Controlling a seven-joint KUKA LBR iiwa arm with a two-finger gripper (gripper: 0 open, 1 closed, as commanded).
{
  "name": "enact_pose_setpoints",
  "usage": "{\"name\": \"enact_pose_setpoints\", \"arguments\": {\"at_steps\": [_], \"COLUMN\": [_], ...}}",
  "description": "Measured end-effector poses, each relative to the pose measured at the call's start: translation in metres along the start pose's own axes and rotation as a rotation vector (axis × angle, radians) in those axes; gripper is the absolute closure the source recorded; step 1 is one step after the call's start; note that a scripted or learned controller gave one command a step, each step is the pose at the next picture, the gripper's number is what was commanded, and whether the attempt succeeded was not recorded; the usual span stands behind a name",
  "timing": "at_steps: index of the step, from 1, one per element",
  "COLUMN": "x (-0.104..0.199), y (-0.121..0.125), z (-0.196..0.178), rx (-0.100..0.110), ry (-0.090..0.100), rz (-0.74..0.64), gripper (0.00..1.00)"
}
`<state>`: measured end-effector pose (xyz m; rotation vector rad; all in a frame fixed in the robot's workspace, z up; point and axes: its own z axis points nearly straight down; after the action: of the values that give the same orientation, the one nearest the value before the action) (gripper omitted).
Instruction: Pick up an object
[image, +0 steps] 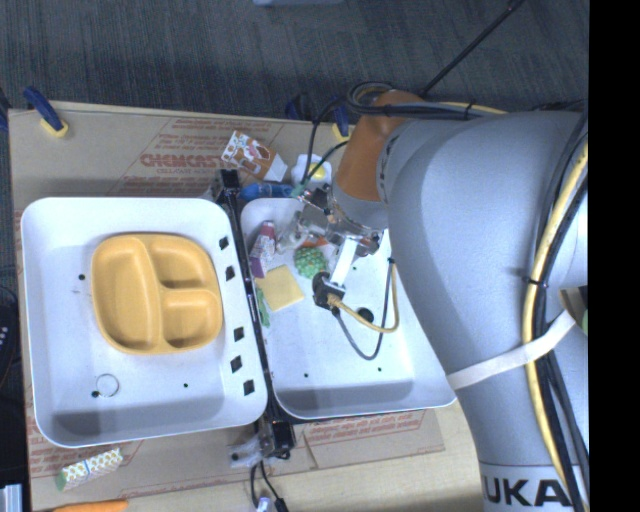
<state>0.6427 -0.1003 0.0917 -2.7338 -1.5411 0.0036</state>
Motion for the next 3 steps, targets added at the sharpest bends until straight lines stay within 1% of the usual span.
{"name": "enact_pose_setpoints", "arguments": {"at_steps": [1,2,3], "x": [-0.022,-0.007,0.009], "y": [-0.027,-0.017,0.009], "z": [0.001,0.0,0.0], "rx": [0.003,-0.001,-0.002], "ry": [-0.002,0.0,-0.002], "rz": [0.108,0.015,-0.239], "gripper": [0.0,0.0,0.0]}}
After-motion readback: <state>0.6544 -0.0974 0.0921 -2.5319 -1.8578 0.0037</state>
